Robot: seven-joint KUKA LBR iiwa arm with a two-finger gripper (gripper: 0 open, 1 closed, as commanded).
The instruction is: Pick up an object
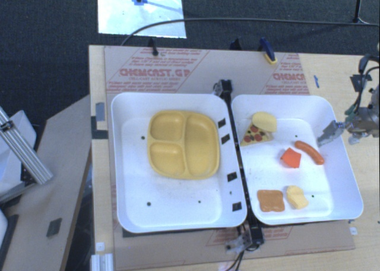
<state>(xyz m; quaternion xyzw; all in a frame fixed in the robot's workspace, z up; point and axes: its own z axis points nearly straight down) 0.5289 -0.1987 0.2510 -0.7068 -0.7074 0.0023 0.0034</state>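
So the jaws [330, 132] are hanging at the right rim of the right bin [341, 169], coming in from the right edge of the shot. I can see one grey finger poking down-left toward the bin, but I honestly cannot tell whether they're spread or pressed together, the angle is too blurry. Nothing is sitting between them, so I'd say the arm is only getting into position and no grab is happening yet.

Closest thing to the jaws is the red sausage [309, 152], lying at a slant just inside that rim. Just beside it on the left is the orange block [291, 157]. If I had to guess, the next move is calling for a drop over one of those, lining up across the sausage's short width so it isn't rolling away.

Counting outward in the right bin:
- one pizza slice [255, 136] touching one yellow bun-like piece [264, 122] near the top
- one toast slice [271, 200] and one pale yellow chunk [297, 197] near the bottom

So six food toys altogether. The left bin [127, 204] is holding one yellow divided plate [183, 144] with three compartments. Two bins on the table [332, 73].
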